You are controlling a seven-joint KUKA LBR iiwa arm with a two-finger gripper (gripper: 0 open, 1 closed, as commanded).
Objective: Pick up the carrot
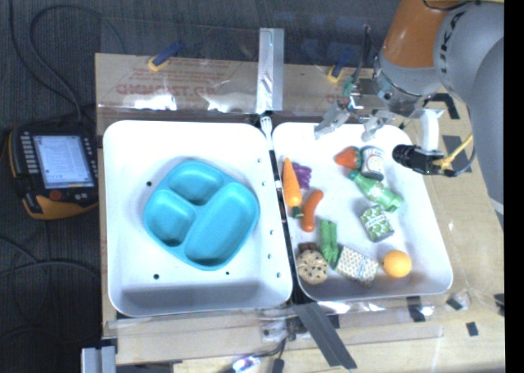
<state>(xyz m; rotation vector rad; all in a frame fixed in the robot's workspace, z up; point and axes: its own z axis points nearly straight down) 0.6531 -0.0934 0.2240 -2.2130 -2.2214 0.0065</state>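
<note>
The carrot [291, 186] is a slim orange piece with a green top, lying lengthwise against the left wall of the right bin [426, 199]. Right beside it lie a purple item [301, 173] and a shorter orange-red sausage-like piece [310, 209]. My gripper [354, 123] hangs over the bin's far edge, up and to the right of the carrot and well apart from it. Its two fingers are spread open with nothing between them.
The right bin also holds a red-orange vegetable [348, 157], a small can [372, 161], a green bottle [378, 192], a green carton [376, 222], a cucumber [329, 241], a cookie [311, 266], a patterned packet [357, 263] and an orange [397, 264]. The left bin [131, 281] holds a blue divided plate [201, 213].
</note>
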